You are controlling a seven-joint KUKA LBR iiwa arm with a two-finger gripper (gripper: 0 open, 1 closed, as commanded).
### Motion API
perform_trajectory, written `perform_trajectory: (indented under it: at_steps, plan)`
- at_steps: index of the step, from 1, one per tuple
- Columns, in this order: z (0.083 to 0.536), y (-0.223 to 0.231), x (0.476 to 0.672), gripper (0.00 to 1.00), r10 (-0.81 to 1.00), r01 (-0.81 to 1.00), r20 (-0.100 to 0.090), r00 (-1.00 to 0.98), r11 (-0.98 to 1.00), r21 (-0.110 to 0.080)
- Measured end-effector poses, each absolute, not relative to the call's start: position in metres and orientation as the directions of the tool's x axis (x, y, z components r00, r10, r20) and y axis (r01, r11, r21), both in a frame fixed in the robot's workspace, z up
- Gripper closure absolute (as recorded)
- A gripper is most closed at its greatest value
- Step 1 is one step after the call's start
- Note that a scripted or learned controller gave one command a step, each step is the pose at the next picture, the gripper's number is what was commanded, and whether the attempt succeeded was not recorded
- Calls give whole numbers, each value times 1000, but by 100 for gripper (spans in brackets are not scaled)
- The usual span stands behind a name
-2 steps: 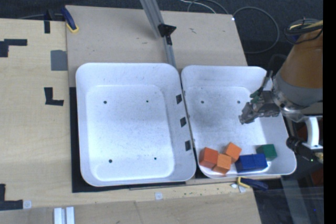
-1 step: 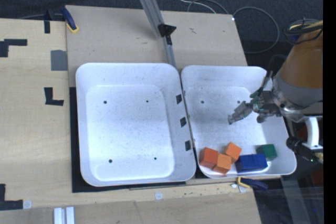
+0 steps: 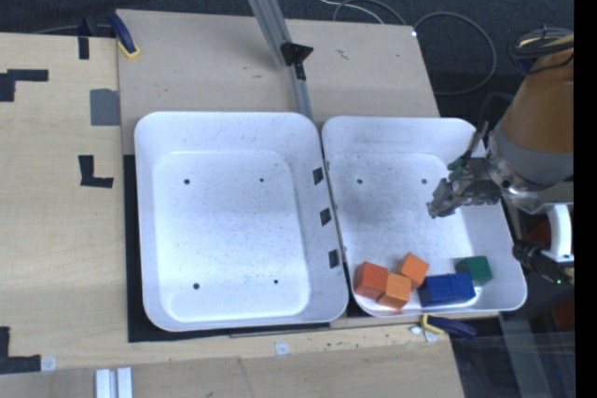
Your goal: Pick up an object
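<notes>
We honestly can't tell how the grey two-finger gripper (image 3: 446,200) stands, it's just a dark blur low over the right white plastic bin (image 3: 392,137); three small orange cubes (image 3: 392,280), a flat blue block (image 3: 446,289) and a small green cube (image 3: 478,268) huddle in its near right corner; left white bin (image 3: 224,128) sits alongside.

The light is even and quite bright, coming from above, with no hard glare. The two white bins (image 3: 233,228) look pale and a little bluish, and their floors show a grey speckled tone toward the middle. Shadows are soft and thin: a dark line lies under the near rim of the left bin. The picture is slightly soft everywhere; the gripper (image 3: 446,200) beside the right bin's far wall is blurred and dark, so small details are lost.
</notes>
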State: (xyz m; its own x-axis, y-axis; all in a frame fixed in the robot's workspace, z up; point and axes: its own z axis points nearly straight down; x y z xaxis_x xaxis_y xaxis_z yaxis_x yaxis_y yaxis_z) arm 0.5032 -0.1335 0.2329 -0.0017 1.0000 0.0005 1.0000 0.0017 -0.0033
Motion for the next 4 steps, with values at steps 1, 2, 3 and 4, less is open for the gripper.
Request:
perform_trajectory:
  at_steps: [1, 2, 3, 4]
  plan:
    - [232, -133, 503, 0, 1000, 1000, 0, -2, 2, -4]
    - [229, -91, 512, 0, 1000, 1000, 1, -5, 5, -2]
    - [295, -85, 538, 0, 1000, 1000, -1, -3, 3, 6]
    - [221, -78, 564, 0, 1000, 1000, 0, -2, 2, -8]
